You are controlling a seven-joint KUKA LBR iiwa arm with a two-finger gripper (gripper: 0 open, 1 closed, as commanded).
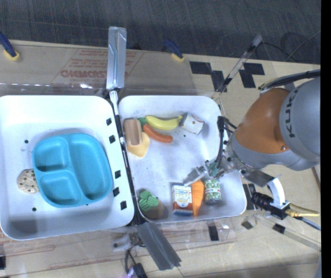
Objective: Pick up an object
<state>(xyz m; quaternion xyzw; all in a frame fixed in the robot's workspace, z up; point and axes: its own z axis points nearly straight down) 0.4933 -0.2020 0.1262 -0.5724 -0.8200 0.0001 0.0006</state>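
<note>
Two white bins sat side by side on the surface. The left bin carried a blue divided tray and a cookie at its left edge. The right bin carried a banana, a carrot, a small carton and a can along its near edge. The tool was low over the near right corner, just beside the can; its grip state could not be told. Judged: nothing lifted, the pick not yet made.
</note>
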